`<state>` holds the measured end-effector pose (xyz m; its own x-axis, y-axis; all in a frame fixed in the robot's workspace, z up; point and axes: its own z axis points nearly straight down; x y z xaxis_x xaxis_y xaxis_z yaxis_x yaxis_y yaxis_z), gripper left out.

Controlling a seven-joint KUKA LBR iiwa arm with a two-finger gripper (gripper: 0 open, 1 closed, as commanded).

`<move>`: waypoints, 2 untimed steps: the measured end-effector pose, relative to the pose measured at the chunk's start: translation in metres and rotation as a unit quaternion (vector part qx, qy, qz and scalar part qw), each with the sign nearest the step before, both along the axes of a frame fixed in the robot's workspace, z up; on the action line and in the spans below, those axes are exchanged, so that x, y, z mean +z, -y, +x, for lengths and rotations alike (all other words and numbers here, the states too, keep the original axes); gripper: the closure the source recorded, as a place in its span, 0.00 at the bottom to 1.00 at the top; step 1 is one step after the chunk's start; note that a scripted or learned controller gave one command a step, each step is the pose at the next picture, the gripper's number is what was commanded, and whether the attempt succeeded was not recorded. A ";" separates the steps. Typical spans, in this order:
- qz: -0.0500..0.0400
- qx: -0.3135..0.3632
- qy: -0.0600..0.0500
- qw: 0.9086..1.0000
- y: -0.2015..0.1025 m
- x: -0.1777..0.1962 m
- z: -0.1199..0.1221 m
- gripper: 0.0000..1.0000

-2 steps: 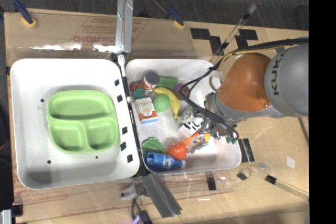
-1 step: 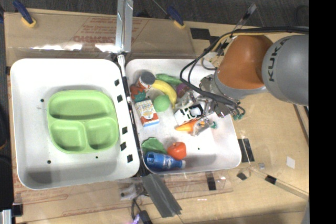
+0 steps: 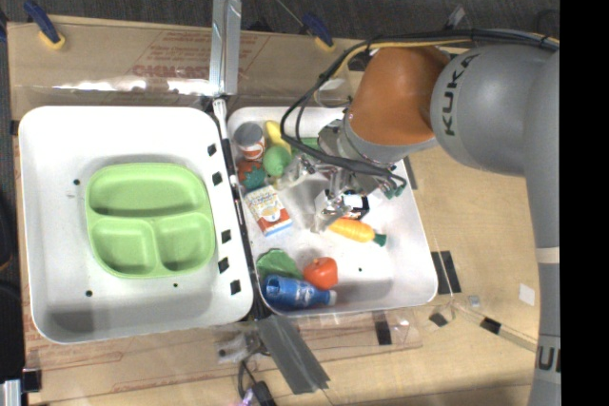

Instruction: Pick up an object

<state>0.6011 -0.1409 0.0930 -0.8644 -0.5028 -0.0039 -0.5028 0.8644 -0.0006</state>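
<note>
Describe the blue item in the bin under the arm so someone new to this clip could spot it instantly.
Start at the right white bin, the one the arm reaches into. Go to its near edge at the bottom of the view. The blue bottle lies there on its side, just below a green item and an orange-red toy; it is the one blue object there.

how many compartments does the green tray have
3. The green tray lies in the left bin: one long compartment across its far side, and two smaller compartments side by side on its near side, left and right.
</note>
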 end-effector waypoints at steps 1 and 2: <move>-0.001 0.071 -0.001 0.998 -0.041 0.000 -0.063 0.00; -0.001 0.075 0.000 0.997 -0.043 0.010 -0.062 1.00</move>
